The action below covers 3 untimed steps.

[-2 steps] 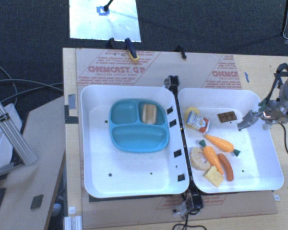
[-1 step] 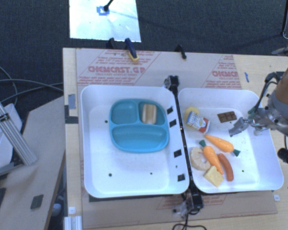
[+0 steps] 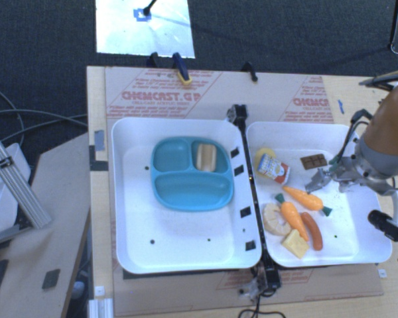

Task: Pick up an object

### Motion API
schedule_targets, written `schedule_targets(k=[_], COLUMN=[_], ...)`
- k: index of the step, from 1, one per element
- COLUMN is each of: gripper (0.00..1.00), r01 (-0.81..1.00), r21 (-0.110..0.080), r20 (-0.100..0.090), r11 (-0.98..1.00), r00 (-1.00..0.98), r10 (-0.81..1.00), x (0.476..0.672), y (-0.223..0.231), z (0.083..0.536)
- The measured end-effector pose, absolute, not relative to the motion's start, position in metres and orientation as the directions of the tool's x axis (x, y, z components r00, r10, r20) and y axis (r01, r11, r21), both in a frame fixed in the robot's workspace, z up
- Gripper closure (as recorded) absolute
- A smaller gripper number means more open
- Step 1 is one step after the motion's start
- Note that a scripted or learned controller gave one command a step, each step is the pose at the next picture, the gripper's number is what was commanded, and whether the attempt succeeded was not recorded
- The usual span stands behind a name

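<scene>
Orange toy carrots lie just left of and below the fingers [image 3: 320,179]: one slanted carrot with a green tip [image 3: 305,199] sits nearest, and a second carrot [image 3: 290,216] lies beyond it, beside a red toy sausage [image 3: 312,230]. How far the fingers stand open cannot be told, and nothing can be seen between them. A small brown chocolate block [image 3: 313,161] rests just above the fingers. Farther left are a yellow-and-red packet [image 3: 272,166], a pale round bread slice [image 3: 274,218] and a yellow cheese wedge [image 3: 295,243], all in the right white bin [image 3: 365,244]. Well to the left, the other white bin [image 3: 179,244] holds a blue divided plate [image 3: 186,187] with a tan bread piece [image 3: 205,156], on the cardboard-covered table [image 3: 186,91].
</scene>
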<state>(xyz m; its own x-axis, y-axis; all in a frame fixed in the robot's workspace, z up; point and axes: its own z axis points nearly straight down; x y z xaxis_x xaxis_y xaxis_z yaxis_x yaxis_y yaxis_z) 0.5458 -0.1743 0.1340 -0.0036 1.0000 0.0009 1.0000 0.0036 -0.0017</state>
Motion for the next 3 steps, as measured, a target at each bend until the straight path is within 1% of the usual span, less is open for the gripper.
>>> schedule_targets(k=[1,2,3], gripper=[0.00,1.00,1.00], r01=[1.000,1.000,1.000], r21=[0.010,0.020,0.006], r20=[0.005,0.001,-0.002], r11=[0.002,0.003,0.004], r00=[-0.002,-0.003,-0.004], r10=[1.000,1.000,1.000], x=[0.551,0.554,0.553], y=[-0.172,-0.172,-0.168], z=[0.088,0.103,0.148])
